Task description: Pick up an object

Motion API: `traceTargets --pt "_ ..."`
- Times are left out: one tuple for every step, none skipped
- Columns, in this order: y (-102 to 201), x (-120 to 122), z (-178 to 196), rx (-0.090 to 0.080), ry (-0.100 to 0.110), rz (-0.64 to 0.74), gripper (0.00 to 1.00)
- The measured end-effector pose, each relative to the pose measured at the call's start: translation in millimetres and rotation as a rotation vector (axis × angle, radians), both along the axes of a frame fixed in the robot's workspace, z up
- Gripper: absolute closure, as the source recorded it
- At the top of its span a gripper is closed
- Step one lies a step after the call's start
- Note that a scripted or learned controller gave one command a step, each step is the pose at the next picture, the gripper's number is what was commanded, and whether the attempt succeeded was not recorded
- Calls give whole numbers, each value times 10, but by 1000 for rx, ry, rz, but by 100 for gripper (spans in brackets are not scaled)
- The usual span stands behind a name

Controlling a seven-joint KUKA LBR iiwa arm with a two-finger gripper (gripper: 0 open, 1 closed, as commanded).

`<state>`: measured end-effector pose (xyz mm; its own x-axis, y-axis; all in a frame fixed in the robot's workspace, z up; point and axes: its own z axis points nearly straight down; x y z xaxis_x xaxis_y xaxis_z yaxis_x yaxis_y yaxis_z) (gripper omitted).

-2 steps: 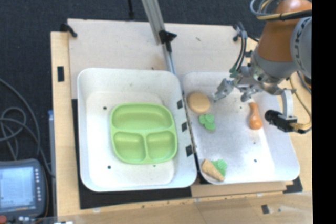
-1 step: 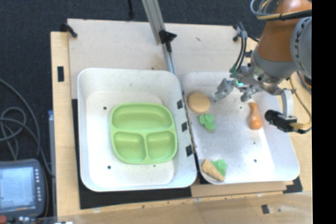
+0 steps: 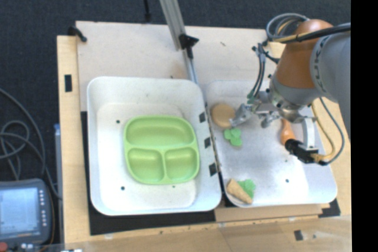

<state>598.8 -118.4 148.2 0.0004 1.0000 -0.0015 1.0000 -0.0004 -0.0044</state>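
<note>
My gripper (image 3: 254, 115) hangs over the upper middle of the right bin (image 3: 269, 171), under the grey arm and its orange band. Its left tip is right beside a round tan piece (image 3: 221, 115) at the bin's left wall; I cannot tell whether they touch. A small green piece (image 3: 234, 137) lies just below and left of the gripper. An orange piece (image 3: 287, 131) lies to the gripper's right, partly under the wrist. At the bin's front edge a tan wedge (image 3: 238, 190) lies against another green piece (image 3: 248, 186).
The left bin (image 3: 106, 103) holds a green divided plate (image 3: 160, 149). A slanted metal pole (image 3: 168, 0) rises behind the bins. Black cables (image 3: 307, 153) loop off the wrist over the right bin's right side. A bare patch of the right bin's floor lies around its middle.
</note>
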Motion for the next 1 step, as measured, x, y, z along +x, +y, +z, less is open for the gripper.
traceTargets --pt "-15 4 -488 0 -5 -2 0"
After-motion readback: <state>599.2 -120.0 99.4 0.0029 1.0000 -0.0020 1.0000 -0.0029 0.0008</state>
